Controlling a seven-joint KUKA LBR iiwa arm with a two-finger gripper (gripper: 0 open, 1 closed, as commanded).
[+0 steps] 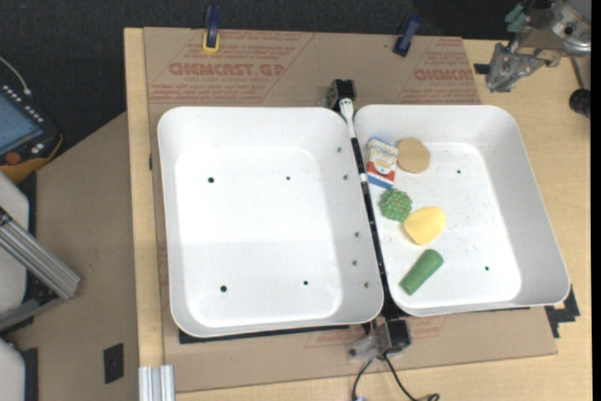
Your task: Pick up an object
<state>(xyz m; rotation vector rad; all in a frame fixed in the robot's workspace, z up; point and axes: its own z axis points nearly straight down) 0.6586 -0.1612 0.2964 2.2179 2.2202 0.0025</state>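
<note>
Right bin [526,202] right half open; five objects clustered along left wall, closely spaced.

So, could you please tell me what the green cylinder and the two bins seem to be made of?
Green cylinder: probably matte plastic or foam, with an even colour and no glare. Left bin and right bin: likely thin moulded plastic, smooth and slightly glossy, with rounded corners and soft sheen.

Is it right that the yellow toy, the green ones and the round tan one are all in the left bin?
Not quite. The camera view shows the yellow toy, both green ones and the round tan one in the right bin, not the left.
</note>
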